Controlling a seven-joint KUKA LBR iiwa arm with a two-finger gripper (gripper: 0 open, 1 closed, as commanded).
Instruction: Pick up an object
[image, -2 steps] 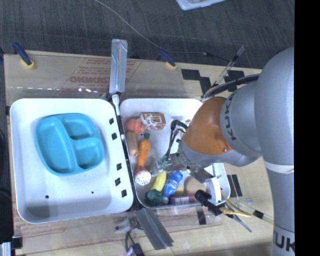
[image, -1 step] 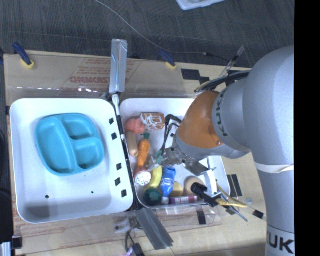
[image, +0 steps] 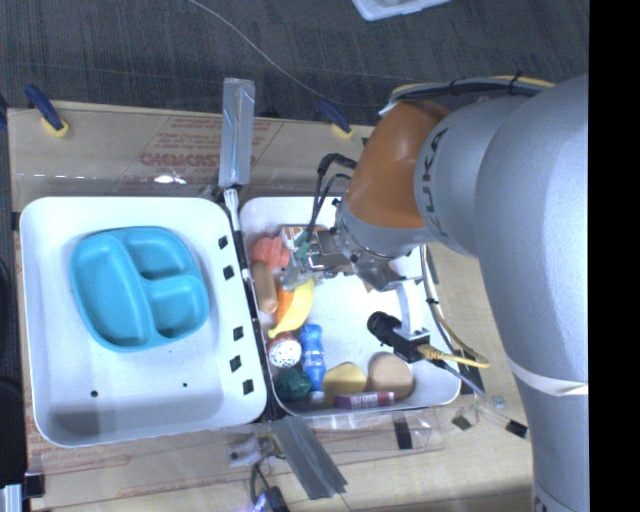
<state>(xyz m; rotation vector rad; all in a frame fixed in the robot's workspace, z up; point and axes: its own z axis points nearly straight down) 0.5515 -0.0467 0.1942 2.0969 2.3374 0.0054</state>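
Note:
My gripper (image: 308, 255) hangs low over the upper left part of the right bin (image: 440, 395), under the orange wrist band. Directly at its tip lie a reddish-pink object (image: 268, 249) and a small multicoloured item (image: 293, 238). Just below it a yellow banana (image: 293, 307) leans against a tan sausage-shaped piece (image: 264, 287) along the bin's left wall. Whether anything is in the gripper is hidden by the wrist.
Along the right bin's front lie a blue bottle (image: 312, 356), a white round item (image: 285, 352), a dark green lump (image: 293, 383), a yellow lump (image: 345, 378), a tan ball (image: 391, 372) and a maroon tube (image: 365, 400). The left bin (image: 60, 400) holds a blue divided plate (image: 140, 285).

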